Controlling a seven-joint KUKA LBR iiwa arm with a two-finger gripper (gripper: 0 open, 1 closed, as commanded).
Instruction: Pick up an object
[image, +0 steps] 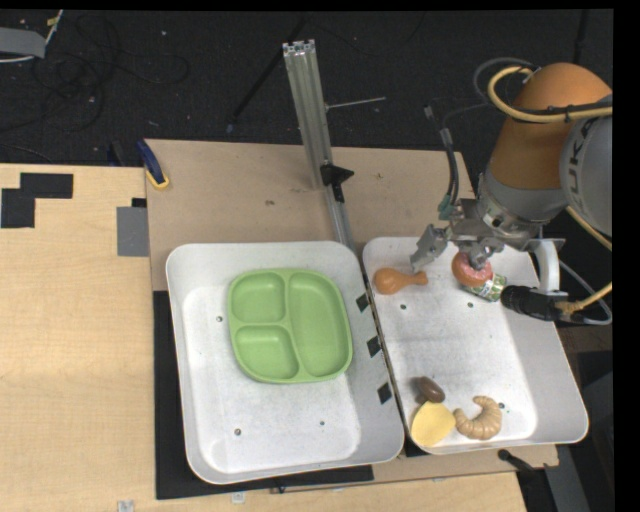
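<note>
My gripper (455, 254) hovers at the back of the right bin (520, 370) with its fingers spread open. One grey finger (428, 248) points left toward an orange drumstick-shaped toy (398, 281). A round pink and orange toy (469, 269) lies just under the other finger, touching a small green can (489, 289). Nothing is gripped between the fingers. At the bin's front lie a small brown piece (430, 388), a yellow piece (432, 425) and a tan croissant-shaped toy (480, 417).
A green divided plate (290, 325) sits in the left bin (260, 430). An upright aluminium post (312, 120) stands behind the bins. Black clips (372, 345) line the wall between the two bins.
</note>
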